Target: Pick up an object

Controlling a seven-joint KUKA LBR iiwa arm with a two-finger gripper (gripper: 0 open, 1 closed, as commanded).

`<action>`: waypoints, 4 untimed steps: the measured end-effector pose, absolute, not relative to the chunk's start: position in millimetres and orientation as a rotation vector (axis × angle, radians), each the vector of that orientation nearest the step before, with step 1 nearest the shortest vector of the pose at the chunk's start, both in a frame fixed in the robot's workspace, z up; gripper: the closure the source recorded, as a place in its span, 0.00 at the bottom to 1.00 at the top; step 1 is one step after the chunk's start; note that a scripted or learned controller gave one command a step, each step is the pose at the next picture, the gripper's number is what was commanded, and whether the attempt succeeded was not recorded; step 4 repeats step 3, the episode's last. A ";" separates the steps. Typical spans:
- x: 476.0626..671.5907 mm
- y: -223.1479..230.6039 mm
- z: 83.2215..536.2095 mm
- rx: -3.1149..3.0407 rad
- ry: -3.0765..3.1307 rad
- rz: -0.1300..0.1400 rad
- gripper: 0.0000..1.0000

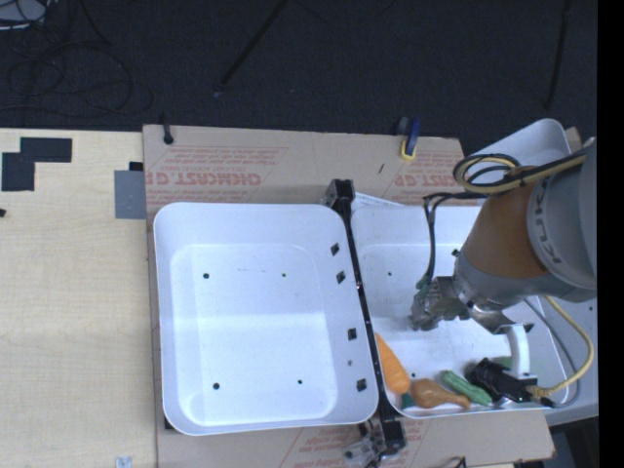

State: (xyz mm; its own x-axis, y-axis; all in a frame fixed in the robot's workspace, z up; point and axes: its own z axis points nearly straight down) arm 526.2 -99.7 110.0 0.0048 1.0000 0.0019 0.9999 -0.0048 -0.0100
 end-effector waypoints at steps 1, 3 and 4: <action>560.5 -26.7 196.5 -2.215 -2.232 -0.012 1.00; 575.3 54.0 186.9 -2.215 -2.224 0.000 1.00; 575.3 54.0 186.9 -2.215 -2.224 0.000 1.00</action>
